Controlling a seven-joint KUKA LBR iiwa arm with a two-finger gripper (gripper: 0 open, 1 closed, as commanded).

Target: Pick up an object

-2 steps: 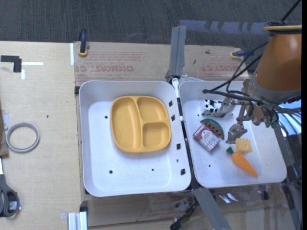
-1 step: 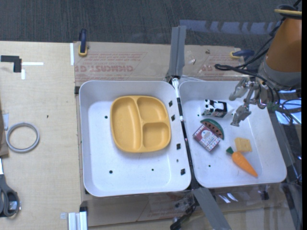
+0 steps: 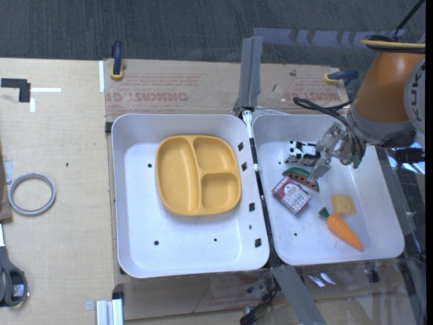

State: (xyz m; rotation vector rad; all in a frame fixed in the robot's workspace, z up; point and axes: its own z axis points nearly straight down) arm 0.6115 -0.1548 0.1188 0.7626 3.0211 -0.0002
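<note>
The right bin [image 3: 379,181] holds several small objects. A black-and-white toy [image 3: 296,152] lies near its middle, with a green-rimmed red slice [image 3: 296,177] just below it. A red and white packet [image 3: 291,196] lies in front of those. A tan cracker [image 3: 343,204] and an orange carrot [image 3: 346,231] lie toward the front right. My gripper [image 3: 318,170] reaches in from the right and slants down-left, its tip right beside the slice and the toy. I cannot make out any object held in it.
The left bin [image 3: 135,229] holds a yellow divided plate [image 3: 198,175]. A grey tape ring [image 3: 30,193] and scissors [image 3: 9,284] lie on the wooden bench at far left. Cardboard [image 3: 176,90] lies behind the bins.
</note>
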